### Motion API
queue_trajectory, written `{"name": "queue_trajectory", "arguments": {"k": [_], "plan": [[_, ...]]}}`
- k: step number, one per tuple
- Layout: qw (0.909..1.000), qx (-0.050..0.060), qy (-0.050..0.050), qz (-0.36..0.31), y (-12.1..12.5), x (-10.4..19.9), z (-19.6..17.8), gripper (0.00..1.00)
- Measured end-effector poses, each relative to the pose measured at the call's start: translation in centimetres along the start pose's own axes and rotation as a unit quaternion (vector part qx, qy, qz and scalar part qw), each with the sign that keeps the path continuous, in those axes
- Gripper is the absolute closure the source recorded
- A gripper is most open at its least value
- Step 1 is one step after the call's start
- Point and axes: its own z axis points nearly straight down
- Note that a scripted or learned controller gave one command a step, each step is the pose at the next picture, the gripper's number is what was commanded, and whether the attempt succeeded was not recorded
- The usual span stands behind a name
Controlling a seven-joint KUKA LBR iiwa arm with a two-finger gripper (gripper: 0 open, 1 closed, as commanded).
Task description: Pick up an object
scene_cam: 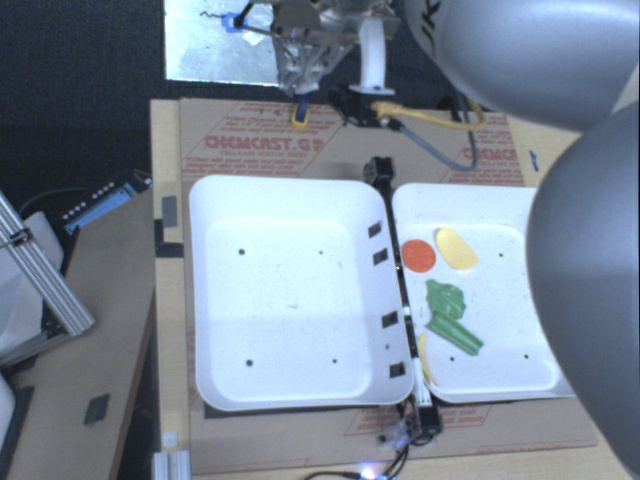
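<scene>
Nothing has been picked up yet: the tool (300, 76), whose spread cannot be told, is held beyond the bins, while the green object (450, 316) lies in the right bin (500, 386).

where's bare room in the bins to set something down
The left bin floor is bare wall to wall. In the right bin, the orange disc, yellow piece and green toy crowd the divider side; a bare strip runs along its near wall.

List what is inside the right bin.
The right bin holds an orange disc, a yellow piece, a green toy and a pale yellow sliver. The arm covers its right part.
</scene>
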Motion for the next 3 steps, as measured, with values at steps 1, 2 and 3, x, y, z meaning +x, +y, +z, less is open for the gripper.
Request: {"name": "queue_trajectory", "arguments": {"k": [1,2,3], "plan": [[1.0,0.007,-0.003,0.001,0.0,1.0,-1.9,1.0],[1.0,0.008,-0.003,0.001,-1.3,1.0,-4.2,1.0],[0.9999,0.014,-0.005,0.003,-8.2,-0.2,2.7,1.0]]}}
